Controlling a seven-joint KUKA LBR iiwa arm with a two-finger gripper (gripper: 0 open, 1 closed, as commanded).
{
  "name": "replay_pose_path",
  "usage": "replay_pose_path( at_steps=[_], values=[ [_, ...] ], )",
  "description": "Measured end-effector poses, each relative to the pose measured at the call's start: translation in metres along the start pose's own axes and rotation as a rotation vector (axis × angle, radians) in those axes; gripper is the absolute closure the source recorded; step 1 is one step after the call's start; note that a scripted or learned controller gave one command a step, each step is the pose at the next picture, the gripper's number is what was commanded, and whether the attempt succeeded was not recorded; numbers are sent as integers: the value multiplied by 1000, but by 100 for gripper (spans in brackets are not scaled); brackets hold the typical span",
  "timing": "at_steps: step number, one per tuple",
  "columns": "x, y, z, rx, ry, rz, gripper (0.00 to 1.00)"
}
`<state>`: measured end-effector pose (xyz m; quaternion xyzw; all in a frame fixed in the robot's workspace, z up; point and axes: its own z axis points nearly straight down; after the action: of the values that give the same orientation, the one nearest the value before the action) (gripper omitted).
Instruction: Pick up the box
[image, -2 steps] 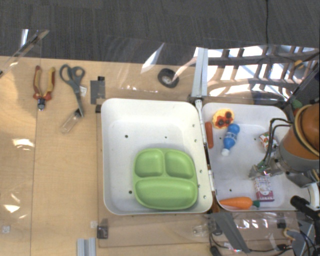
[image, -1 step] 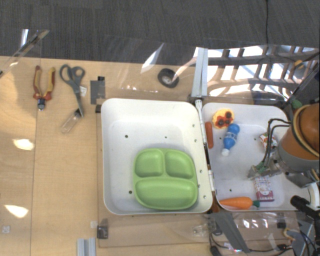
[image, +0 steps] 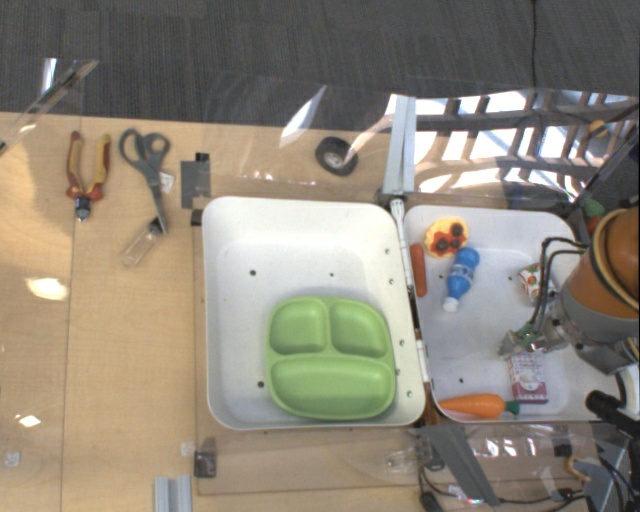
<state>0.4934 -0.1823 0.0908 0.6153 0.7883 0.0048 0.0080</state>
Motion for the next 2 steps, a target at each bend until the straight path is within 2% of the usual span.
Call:
replay_pose_path(
  at_steps=[2],
  values=[
    [2, 0, 0, -1, -6, 5, 0]
  ],
)
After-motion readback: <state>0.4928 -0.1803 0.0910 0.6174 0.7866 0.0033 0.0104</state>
